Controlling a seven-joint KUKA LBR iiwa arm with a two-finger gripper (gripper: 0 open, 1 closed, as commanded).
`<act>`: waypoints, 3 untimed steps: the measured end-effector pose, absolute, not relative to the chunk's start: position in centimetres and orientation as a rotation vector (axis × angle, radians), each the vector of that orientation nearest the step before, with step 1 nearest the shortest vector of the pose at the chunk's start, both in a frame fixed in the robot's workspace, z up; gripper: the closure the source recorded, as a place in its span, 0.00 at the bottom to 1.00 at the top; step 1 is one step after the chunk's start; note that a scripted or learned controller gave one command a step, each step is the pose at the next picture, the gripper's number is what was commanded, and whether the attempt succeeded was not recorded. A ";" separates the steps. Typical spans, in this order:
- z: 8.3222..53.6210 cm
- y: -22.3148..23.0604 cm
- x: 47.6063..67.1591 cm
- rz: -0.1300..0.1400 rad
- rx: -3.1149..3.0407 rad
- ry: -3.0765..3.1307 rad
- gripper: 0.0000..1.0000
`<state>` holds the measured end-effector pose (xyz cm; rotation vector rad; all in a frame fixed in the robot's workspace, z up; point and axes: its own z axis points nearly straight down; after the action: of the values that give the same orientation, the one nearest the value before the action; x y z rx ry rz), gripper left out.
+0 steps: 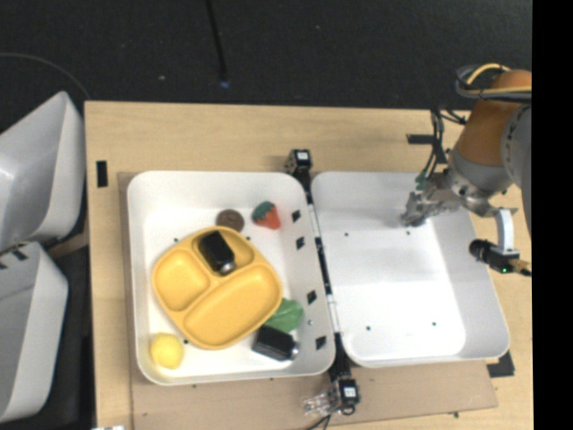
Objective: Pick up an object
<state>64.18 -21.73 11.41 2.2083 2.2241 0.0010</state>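
All the candidates for picking lie in the left white bin (143, 267). A yellow divided plastic plate (215, 296) takes up most of its floor, with a small black block (217, 251) resting in the plate's upper compartment. Just beyond the plate's far edge sit a brown round piece (230, 219) and a red strawberry-like toy with a green top (264, 213). A yellow ball (166, 351) lies at the plate's near-left edge, and a second black block (275, 343) and a green leafy piece (288, 313) lie at its near-right.

The two-finger gripper (416, 209) hangs over the far-right part of the right white bin (448, 330), well apart from every object; its tips are too small and dark here to say whether they are spread or closed, and nothing can be seen between them. The step in hand looks like the approach, with no grasp begun. The next move probably calls for travel across the divider between the bins, then a descent on one loose item, perhaps the strawberry toy or the ball, which stand free of the plate.
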 end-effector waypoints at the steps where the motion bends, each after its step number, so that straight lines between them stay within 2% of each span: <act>1: 15.8 -21.8 64.2 0.003 2.212 2.224 1.00; 2: 20.7 -21.9 64.3 0.004 2.208 2.224 1.00; 3: 21.2 -17.5 64.6 0.001 2.215 2.226 1.00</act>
<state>64.63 -17.54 21.24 2.2153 2.2260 0.0006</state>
